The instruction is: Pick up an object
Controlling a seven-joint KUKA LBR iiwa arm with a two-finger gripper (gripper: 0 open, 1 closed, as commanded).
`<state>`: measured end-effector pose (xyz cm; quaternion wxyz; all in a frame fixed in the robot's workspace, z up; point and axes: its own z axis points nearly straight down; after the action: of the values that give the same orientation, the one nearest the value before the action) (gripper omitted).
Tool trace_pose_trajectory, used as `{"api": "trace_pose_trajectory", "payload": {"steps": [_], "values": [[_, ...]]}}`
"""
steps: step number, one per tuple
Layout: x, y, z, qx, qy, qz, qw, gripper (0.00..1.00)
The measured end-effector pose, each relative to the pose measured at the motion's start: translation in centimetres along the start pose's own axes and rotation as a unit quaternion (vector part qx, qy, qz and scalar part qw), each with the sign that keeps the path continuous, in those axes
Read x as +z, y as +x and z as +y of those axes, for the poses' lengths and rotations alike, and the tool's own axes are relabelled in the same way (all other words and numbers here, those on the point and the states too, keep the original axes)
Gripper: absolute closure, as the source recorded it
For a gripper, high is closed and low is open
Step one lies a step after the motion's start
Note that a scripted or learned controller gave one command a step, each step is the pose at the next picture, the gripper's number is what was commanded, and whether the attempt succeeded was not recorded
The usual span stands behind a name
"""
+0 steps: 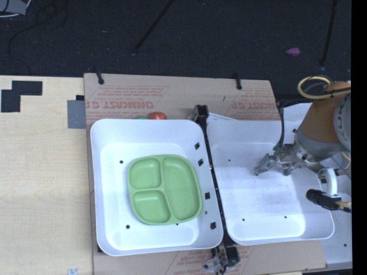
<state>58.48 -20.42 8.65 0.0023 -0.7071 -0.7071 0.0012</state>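
Note:
A light green divided plate [164, 188] with three compartments lies flat in the middle of the left bin [109, 153]. My gripper [272, 169] hangs low over the upper right part of the right bin [269, 222], far from the plate. Its metal fingers [260, 168] stand open, with only the white bin floor between them.
A small red object [156, 116] with a bit of green beside it lies behind the left bin's back rim on the cardboard [126, 99]. A black divider [207, 176] with clips runs between the two bins. Pale wooden bench [40, 182] lies to the left.

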Motion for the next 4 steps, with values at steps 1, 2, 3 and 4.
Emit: {"api": "trace_pose_trajectory", "payload": {"steps": [1, 2, 3, 4], "values": [[-1.1, 0.0, 0.0, 0.000, -0.001, 0.000, 1.0000, 1.00], [-6.2, 0.8, 0.7, -0.001, -0.003, -0.001, 1.0000, 1.00], [-11.3, 0.5, 0.4, -0.001, -0.004, -0.001, 1.0000, 1.00], [-16.8, 0.9, -0.4, -0.001, -0.004, -0.001, 1.0000, 1.00]]}}
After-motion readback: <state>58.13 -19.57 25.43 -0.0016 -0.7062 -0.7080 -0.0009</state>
